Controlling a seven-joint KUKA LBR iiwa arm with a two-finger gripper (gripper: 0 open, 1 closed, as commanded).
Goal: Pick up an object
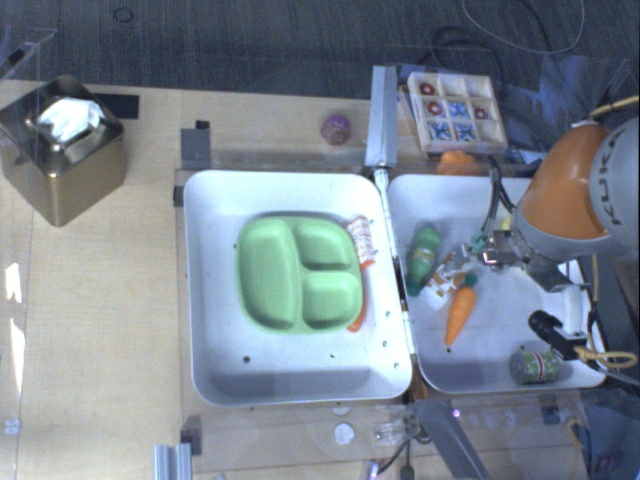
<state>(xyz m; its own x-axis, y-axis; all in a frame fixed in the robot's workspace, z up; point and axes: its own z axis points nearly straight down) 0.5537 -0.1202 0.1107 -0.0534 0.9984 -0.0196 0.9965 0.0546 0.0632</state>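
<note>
Nearest you, a green can point(536, 365) lies in the right bin point(500, 373). Past it, your gripper point(462, 262) hangs just above the toy carrot point(459, 311), beside the green bottle point(423, 252); finger spacing can't be judged.

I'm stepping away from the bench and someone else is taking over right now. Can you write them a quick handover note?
Gripper: low in the right bin, just above the top of the carrot.
Right bin: carrot, green bottle at its left wall, a small green can near the front right corner.
Left bin: green divided plate.
Done: nothing visibly lifted.
Left: grasp and raise one object; the carrot looks closest.
</note>
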